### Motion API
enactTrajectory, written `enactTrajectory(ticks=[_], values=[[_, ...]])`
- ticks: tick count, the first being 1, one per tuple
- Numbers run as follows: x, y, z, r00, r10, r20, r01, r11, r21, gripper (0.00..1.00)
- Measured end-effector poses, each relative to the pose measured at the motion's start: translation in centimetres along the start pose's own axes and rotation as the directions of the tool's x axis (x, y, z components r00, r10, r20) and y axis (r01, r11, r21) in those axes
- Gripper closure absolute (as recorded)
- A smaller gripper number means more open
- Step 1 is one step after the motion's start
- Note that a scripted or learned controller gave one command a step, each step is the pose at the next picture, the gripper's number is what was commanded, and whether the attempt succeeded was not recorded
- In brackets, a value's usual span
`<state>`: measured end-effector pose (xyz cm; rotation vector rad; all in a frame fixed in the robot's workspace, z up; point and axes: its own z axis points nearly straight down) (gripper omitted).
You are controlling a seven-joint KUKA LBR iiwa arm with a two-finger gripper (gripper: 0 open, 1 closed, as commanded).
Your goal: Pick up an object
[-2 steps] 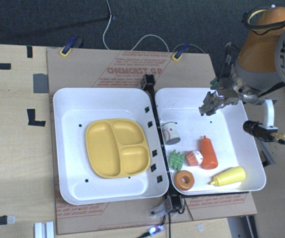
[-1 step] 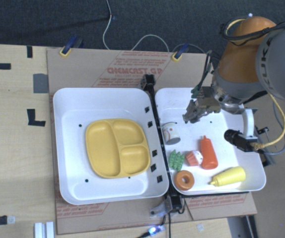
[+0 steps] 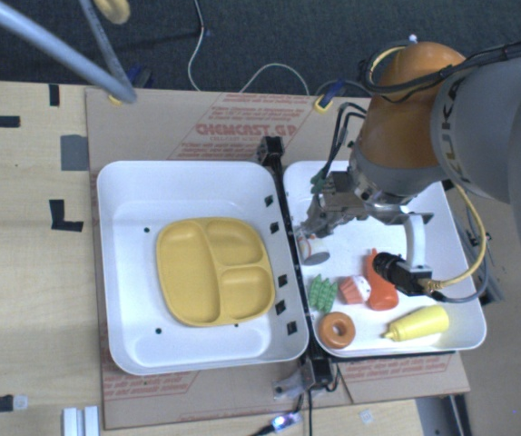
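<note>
My gripper point(image 3: 315, 230) hangs low over the left side of the right bin point(image 3: 451, 334), close to the divider. Whether anything sits between its fingers is hidden by the wrist. Just below it lies a small grey piece point(image 3: 317, 258). Further toward the front are a green toy point(image 3: 322, 290), an orange ring point(image 3: 338, 329), a red-and-white toy point(image 3: 357, 290), an orange-red object point(image 3: 380, 282) and a yellow bottle point(image 3: 417, 322).
The left bin point(image 3: 124, 207) holds a yellow divided plate point(image 3: 213, 271). Black clips run along the divider point(image 3: 283, 243) between the bins. The orange-banded arm point(image 3: 415, 116) covers the back of the right bin; cables loop at its right.
</note>
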<state>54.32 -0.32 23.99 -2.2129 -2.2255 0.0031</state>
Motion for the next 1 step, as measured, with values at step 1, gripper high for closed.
enactTrajectory(ticks=[1], values=[[5.63, -1.75, 1.23, 1.000, 0.000, 0.000, 0.000, 1.000, 0.001, 1.00]])
